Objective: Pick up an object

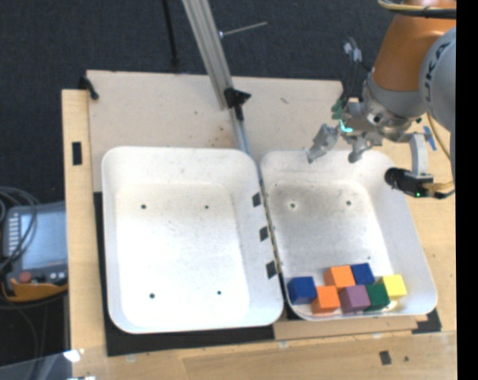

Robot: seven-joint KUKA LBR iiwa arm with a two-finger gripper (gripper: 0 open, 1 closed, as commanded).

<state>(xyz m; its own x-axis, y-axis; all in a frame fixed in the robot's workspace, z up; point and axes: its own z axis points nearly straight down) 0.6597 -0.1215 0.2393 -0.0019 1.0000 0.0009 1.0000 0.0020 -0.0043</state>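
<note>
Near edge of table, right bin: small matte cubes clustered in its near corner, touching — blue cube, orange cube, purple cube, green cube, yellow cube, with a second orange cube and second blue cube behind. Left bin: shallow, white plastic, rounded corners, speckled. Far right corner: tool above the right bin's far rim, metal fingers spread wide, holding nothing.

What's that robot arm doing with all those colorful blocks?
The robot arm's claw hangs open over the far edge of the right bin, holding nothing. The blocks sit bunched in that bin's near corner: a blue one, two orange, purple, green and yellow. None has been picked up yet.
</note>
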